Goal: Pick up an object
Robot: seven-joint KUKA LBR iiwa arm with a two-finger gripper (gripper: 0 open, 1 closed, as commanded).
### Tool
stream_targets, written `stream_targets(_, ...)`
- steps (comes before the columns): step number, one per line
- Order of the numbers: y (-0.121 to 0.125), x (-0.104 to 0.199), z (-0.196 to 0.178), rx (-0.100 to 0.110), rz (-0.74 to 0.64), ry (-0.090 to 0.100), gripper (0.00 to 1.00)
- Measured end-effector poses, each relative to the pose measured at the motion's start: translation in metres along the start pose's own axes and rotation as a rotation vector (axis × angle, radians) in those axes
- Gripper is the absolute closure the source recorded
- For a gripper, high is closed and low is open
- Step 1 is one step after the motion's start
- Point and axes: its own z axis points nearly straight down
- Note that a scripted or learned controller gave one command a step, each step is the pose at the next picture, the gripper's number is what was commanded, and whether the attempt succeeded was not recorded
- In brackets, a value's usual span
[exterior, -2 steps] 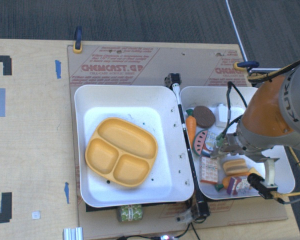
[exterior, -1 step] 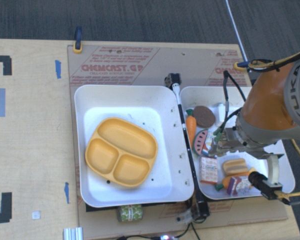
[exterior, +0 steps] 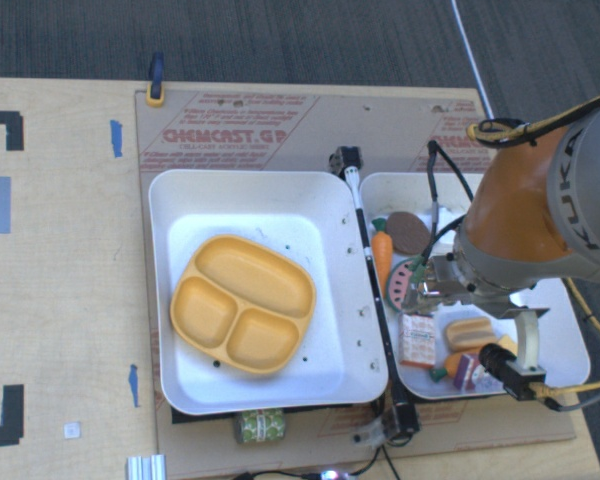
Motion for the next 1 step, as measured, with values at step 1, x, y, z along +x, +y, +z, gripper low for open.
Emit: stream_targets(1,-0.0001,-0.0001,0.0000,0.000,0.000,0.000,0.00)
